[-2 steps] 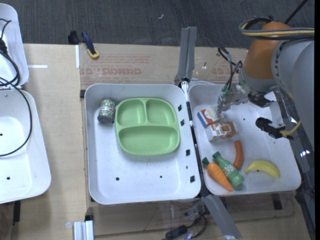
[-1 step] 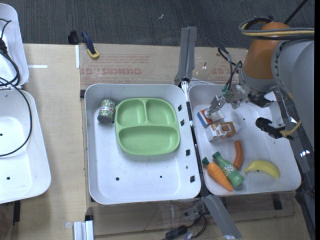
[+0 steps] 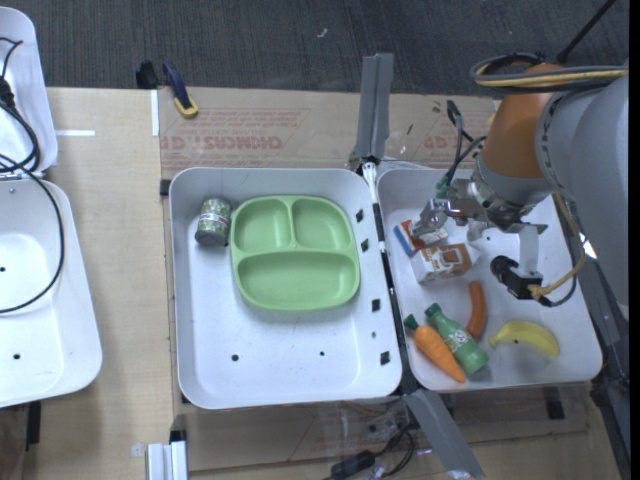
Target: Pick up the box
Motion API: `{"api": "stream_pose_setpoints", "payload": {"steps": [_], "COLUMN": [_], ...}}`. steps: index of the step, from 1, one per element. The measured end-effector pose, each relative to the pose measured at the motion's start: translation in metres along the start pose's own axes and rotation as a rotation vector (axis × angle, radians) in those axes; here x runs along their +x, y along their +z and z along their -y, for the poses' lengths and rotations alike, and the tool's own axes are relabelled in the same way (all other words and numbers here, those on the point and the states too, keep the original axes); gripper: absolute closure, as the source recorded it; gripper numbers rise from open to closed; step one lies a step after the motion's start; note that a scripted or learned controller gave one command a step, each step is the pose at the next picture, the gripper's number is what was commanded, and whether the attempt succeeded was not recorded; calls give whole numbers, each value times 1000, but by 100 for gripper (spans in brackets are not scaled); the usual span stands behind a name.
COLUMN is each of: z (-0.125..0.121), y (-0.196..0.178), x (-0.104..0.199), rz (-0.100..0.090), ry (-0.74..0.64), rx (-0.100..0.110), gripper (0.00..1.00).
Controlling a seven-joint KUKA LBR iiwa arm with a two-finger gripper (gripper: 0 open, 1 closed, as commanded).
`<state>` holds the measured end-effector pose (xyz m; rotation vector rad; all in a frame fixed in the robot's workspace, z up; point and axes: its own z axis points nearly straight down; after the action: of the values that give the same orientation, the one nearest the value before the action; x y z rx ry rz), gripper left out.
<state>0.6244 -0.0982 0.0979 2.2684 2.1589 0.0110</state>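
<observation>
The box (image 3: 443, 259), a small carton with brown, white and red-blue faces, lies tilted in the right bin (image 3: 560, 368) near its upper left. My gripper (image 3: 438, 221) hangs just above the box's upper edge, at or very close to it. The grey arm with its orange band reaches in from the right. I cannot see the box between the jaws.
Also in the right bin are a red sausage (image 3: 477, 308), a banana (image 3: 527, 338), a carrot (image 3: 438, 353) and a green bottle (image 3: 458, 339). The left bin (image 3: 280, 368) holds a green divided plate (image 3: 295, 251) and a small can (image 3: 212, 221).
</observation>
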Motion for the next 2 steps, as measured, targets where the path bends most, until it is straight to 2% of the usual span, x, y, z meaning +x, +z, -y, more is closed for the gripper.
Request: {"api": "stream_pose_setpoints", "payload": {"steps": [2], "z": [0], "y": [0], "x": [0], "rz": [0], "ry": [0], "rx": [0], "gripper": [0]}}
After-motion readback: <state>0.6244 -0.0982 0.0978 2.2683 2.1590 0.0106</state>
